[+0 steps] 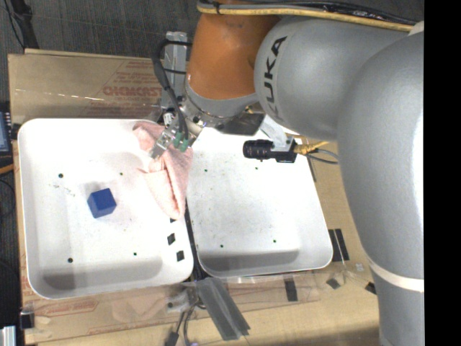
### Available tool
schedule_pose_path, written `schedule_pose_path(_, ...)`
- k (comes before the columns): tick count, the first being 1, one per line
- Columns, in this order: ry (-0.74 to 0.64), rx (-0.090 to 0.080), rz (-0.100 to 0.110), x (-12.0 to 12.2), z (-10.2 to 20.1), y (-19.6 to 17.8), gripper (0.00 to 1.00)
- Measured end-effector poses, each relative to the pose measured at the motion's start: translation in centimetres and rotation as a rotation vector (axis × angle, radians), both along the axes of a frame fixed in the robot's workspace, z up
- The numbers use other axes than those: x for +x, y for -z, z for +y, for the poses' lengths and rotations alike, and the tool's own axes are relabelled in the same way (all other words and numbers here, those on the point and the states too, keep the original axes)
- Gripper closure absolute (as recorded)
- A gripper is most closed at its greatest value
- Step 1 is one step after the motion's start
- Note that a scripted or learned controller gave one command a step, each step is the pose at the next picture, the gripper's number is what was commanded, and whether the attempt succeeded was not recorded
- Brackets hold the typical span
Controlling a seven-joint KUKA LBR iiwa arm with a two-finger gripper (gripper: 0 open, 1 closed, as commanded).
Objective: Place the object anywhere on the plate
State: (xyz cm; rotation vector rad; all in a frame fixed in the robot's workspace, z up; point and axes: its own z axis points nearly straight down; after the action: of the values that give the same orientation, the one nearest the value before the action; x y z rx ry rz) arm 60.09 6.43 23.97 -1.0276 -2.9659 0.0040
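Cardboard-topped bench (72,85) under two shallow white bins, side by side. Left bin (43,265): blue cube (101,202) left of centre, pink cloth (169,182) crumpled along the right wall, stretching from far to near. Right bin (252,265): bare but for dark specks.

Gripper (171,141) down at the far end of the pink cloth, right on the divide between the bins, with the grey arm (324,63) looming over from the right. Touching the fabric or just above it; hard to say which. Open or closed: cannot tell, too small and cluttered.

Taken as the object: probably the pink cloth, being at the gripper, with the blue cube well apart to the left. Judged early in the task: a secure hold unconfirmed, carrying and setting down on the plate all left to do.
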Motion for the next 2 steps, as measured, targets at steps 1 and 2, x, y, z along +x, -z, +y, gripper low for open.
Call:
schedule_pose_path(1, -0.403, 0.001, 0.000, -0.9, 5.6, -0.3, 1.00)
schedule_pose_path(2, -0.674, 0.002, 0.002, -1.7, 10.6, 0.4, 1.00)
